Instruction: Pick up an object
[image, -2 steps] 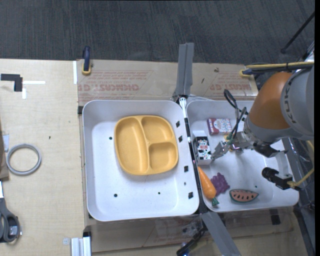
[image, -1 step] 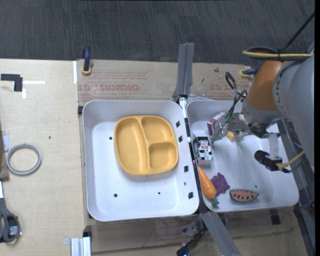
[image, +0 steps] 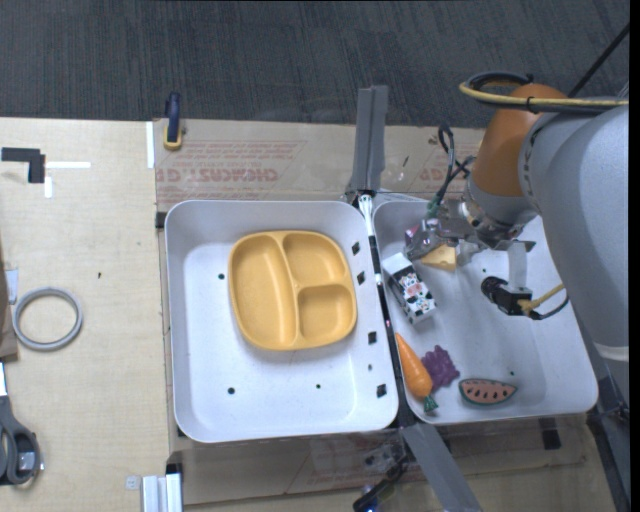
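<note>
My gripper (image: 428, 240) is low in the far left part of the right bin (image: 550, 360), under the arm's orange band. A pale yellow cheese wedge (image: 441, 258) lies right against it, touching or just below it. I cannot tell whether the wedge is gripped. A small white carton with dark spots (image: 412, 291) lies just in front of the gripper. Near the front of the same bin lie a carrot (image: 413, 368), a purple grape bunch (image: 441, 365) and a watermelon slice (image: 488, 390).
The left bin (image: 200, 390) holds a yellow divided plate (image: 293, 290). A grey bar (image: 372, 140) runs up between the bins. On the bench to the left are a tape ring (image: 45, 318) and scissors (image: 15, 452). A black cable (image: 505, 295) hangs off the wrist.
</note>
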